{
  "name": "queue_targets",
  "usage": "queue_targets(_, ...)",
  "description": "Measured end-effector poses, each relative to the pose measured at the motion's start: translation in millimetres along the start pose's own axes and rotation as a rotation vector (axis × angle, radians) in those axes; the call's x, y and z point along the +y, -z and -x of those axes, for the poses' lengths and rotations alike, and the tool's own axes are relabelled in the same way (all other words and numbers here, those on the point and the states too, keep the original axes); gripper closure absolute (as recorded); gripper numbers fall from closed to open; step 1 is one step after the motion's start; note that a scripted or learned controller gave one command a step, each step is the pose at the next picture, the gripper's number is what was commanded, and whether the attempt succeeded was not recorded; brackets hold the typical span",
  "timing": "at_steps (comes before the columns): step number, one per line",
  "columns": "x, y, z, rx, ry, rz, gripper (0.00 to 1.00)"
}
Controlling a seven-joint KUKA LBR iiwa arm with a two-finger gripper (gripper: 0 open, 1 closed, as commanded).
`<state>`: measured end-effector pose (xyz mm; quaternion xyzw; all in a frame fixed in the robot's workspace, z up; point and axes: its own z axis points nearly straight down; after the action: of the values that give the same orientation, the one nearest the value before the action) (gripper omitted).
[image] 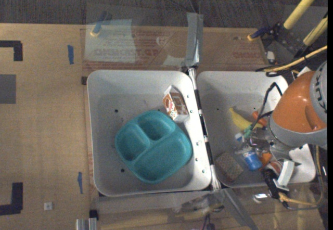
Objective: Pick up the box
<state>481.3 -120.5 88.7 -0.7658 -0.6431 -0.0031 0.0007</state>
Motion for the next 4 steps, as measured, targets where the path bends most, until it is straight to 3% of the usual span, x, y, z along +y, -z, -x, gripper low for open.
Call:
queue_targets(1,84,0,-26,-0.007,0.316,0.006,1.0)
queue_targets(2,39,0,11,-0.006,0.516,0.003,1.0)
queue_targets(3,8,96,-53,-0.006,0.801,0.0,1.0)
queue_targets(4,7,8,-5,-0.023,1.053,0.024,1.0)
